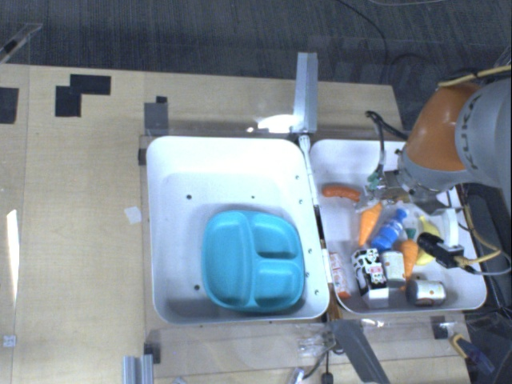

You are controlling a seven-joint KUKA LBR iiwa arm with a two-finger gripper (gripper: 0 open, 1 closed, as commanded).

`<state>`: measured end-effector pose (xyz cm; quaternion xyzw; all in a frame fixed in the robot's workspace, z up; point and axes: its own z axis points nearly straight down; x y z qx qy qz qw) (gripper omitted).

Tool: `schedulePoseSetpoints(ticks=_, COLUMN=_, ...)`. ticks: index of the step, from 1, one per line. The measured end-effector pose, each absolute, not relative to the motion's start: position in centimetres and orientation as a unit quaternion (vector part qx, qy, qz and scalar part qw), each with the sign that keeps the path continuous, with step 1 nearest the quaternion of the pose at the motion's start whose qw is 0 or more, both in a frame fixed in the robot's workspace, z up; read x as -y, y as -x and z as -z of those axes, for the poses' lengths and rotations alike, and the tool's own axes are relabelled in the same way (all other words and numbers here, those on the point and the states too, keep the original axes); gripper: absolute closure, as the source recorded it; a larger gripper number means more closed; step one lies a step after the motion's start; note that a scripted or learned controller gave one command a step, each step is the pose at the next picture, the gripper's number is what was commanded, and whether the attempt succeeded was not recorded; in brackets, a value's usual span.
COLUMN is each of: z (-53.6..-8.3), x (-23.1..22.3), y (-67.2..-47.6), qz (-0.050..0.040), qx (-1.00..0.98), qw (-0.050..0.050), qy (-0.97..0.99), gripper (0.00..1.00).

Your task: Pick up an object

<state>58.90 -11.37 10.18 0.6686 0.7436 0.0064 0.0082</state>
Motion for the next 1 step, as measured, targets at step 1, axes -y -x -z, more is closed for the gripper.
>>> schedulePoseSetpoints(ticks=1, z=-8.87, x=11.96, y=-59.29, qz=-0.0032, qx=-0.764, qw=0.004, qy=-0.645, gripper=1.0)
